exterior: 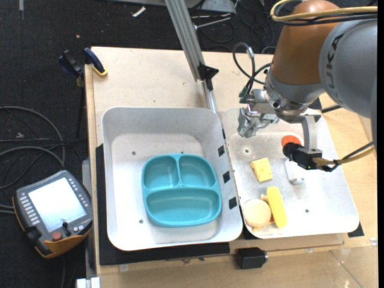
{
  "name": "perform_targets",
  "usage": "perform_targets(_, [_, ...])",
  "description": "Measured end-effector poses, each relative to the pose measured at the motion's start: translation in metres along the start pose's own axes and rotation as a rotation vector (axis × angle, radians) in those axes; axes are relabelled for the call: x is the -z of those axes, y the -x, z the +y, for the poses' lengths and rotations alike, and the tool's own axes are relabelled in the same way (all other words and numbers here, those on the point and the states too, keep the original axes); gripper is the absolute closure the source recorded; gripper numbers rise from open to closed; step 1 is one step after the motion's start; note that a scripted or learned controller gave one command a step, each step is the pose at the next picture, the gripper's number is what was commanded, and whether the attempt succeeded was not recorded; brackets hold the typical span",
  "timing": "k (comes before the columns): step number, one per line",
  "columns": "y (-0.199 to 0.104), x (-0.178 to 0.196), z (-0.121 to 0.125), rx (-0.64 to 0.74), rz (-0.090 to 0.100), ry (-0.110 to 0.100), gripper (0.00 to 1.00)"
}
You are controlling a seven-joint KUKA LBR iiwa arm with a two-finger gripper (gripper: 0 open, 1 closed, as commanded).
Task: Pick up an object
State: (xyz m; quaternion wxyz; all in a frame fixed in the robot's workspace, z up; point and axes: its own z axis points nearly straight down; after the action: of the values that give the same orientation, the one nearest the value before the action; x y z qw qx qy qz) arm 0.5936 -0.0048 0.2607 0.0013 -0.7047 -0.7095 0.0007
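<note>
Your hand [247, 128]: above right bin [336, 209], grip state unclear. Below it: yellow block [261, 170], banana [276, 206].

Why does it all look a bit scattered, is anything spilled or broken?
Nothing looks spilled or broken. The teal divided plate lies flat in the left bin. In the right bin a yellow block, a yellow stick and a pale round item lie loose, apart from the gripper hovering at the bin's far end.
</note>
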Motion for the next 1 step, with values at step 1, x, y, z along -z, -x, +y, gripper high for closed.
perform_targets(1, [-0.0497,0.0013,-0.0191,0.001,0.001,0.000,1.00])
